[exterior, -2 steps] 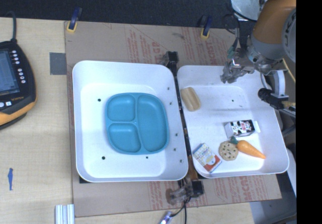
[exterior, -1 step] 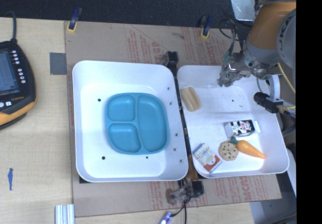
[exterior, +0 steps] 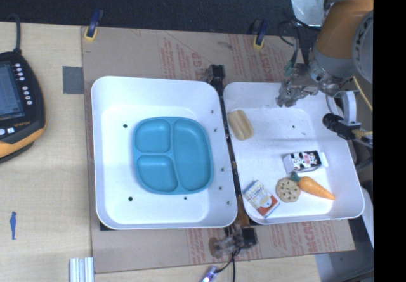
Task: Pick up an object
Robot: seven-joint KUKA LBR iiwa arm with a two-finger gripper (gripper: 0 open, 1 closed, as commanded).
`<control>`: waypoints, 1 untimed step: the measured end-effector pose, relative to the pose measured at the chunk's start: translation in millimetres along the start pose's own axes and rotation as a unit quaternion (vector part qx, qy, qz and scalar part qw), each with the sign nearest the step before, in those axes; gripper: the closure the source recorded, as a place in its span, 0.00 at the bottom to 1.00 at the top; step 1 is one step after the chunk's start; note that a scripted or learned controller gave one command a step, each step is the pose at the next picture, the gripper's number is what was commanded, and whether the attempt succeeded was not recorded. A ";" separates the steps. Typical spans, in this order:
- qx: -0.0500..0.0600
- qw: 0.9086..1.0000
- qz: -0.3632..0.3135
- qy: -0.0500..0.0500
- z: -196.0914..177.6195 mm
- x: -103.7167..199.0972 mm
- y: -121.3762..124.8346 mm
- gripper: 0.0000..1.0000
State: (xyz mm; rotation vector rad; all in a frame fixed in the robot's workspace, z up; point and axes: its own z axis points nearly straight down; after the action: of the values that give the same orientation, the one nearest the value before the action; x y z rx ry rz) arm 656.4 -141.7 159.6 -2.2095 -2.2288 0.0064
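Hovering at the far edge of the right bin (exterior: 336, 208), gripper (exterior: 288, 98) poised over bare white floor, nothing visible between the tips. Whether spread or pressed together: cannot tell at this size and angle, just a dark cluster of metal.

Scattered below, 5 candidates. Nearest the gripper, a tan bread roll (exterior: 240, 124) lying by the bin's left wall. Well nearer the camera, a small black-and-white packet (exterior: 305, 160), then a cookie (exterior: 288, 190) touching or just beside an orange carrot (exterior: 315, 188), and a red-edged card packet (exterior: 260, 198) tilted in the near-left corner. Over in the left bin (exterior: 101, 147), only a blue divided plate (exterior: 172, 154) (3 compartments, lying flat).

Plenty of ways to fluff it from here. Straight down: closing on bare floor, nothing underneath to catch. Going for the roll: close to the wall, so a fingertip landing on the rim or shoving the roll aside instead of straddling it. Aiming at the cookie or carrot: likely to nudge 1 into the other, or pinch both badly and drop them. Flat packets: little height to grip, tips probably skating over the top. Card packet in the corner: cramped by 2 walls.
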 end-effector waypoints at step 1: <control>0.000 1.000 0.000 0.000 0.1 0.1 -0.1 0.00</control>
State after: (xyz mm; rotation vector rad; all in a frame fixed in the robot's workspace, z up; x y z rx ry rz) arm 656.3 -141.6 159.5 -2.2088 -2.2291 0.0069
